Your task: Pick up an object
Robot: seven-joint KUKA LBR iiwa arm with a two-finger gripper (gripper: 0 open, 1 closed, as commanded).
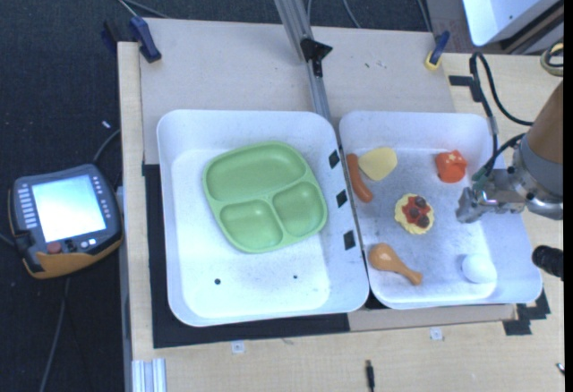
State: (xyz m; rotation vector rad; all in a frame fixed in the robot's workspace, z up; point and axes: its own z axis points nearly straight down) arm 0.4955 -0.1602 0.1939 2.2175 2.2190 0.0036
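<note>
The right bin (407,126) holds several toy foods: a sausage (360,177), a yellow piece (380,162), a red tomato-like piece (451,166), a small tart with red topping (415,213), a chicken drumstick (394,262) and a white egg (477,269). My gripper (470,205) hangs over the bin's right side, right of the tart, below the red piece and above the egg. I see nothing held in it.
The left bin (179,229) holds a green divided plate (265,196). A metal pole (295,14) rises between the bins at the back. A teach pendant (63,218) lies off the bench at left. Cables run at the right edge.
</note>
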